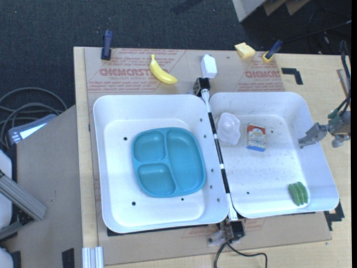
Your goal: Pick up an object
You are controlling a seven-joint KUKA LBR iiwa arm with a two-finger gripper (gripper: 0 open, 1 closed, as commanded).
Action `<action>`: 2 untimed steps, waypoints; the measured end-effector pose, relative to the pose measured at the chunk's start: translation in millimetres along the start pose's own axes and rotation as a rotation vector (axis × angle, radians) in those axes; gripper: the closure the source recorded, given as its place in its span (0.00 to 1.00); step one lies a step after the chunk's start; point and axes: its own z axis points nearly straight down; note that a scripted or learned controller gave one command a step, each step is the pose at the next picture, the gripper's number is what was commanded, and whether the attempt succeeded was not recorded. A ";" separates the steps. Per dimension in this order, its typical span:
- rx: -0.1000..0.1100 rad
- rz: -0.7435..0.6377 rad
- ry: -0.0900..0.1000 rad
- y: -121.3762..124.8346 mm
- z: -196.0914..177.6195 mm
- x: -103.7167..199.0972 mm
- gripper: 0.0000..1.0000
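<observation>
Looking down at the surface (83,149), you are seeing two shallow white bins lying side by side. The left bin (111,121) is holding a blue divided plate (167,162) with three compartments, sitting flat near its middle. The right bin (290,110) is carrying three things. A clear plastic cup (228,128) is lying near its upper left, close to the seam where the two bins are meeting. Just to the right of that, a small carton (256,137) with red and blue print is lying flat, apart from the cup. A green ridged object (298,194) is resting low in the bin's right corner, well apart from the other two.

Your gripper (308,139) is reaching in from the right, hanging over the right edge of the right bin, with nothing showing between its tips. You cannot tell from this angle whether it is open or closed. It is sitting well to the right of the carton and above the green object, touching neither.

Behind the bins, on the printed board, a yellow banana (162,71) is lying near the left bin's far edge, a white block (208,66) is sitting near the seam, and a yellow wedge (244,50) is resting further right.
</observation>
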 end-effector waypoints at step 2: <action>-0.001 -0.001 0.000 98.6 163.4 80.1 0.00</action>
